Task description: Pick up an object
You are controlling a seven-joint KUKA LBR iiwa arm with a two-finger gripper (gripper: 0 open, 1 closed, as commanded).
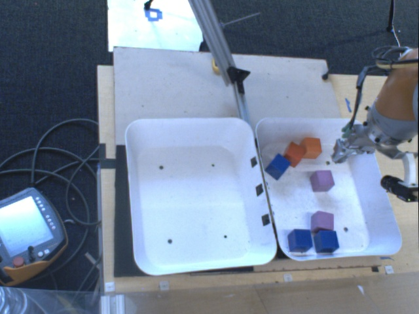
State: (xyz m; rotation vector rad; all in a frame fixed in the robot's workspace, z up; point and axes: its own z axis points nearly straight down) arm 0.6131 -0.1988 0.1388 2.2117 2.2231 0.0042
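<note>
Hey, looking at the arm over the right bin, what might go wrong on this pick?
The gripper sits near the right bin's far rim, apart from every block, so it may close on nothing. The two orange blocks touch each other and a blue block, so a grab there may nudge neighbours or catch two.

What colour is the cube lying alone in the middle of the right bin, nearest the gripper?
Purple: the lone cube shows plainly in the camera view.

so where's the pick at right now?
Nothing is lifted: all seven blocks sit in the right bin. The gripper hangs over its upper right part, near the orange block, apart from it. Left: descend, grasp, lift.
</note>
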